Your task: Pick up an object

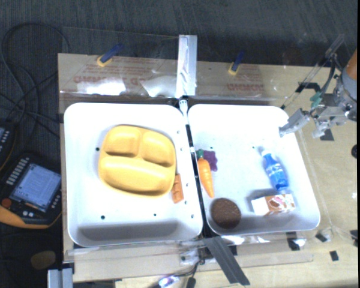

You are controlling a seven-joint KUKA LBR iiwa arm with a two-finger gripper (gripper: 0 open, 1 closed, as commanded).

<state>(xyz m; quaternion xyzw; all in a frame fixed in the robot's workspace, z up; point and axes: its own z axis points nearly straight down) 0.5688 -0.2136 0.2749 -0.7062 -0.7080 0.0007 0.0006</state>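
Observation:
The right bin (240,116) holds a blue bottle (275,171), a small red and white carton (273,204), a brown round disc (226,211), an orange carrot (205,176) and a small purple piece (209,158). My gripper (308,125) hovers over that bin's far right rim, above and to the right of the bottle. It is open, with nothing between its fingers.
The left bin (78,215) holds a yellow divided plate (137,159), with a small orange item (177,189) against the wall between the bins. Clear plastic sheeting and clips lie behind the bins. A tablet and a pendant sit on the floor at the left.

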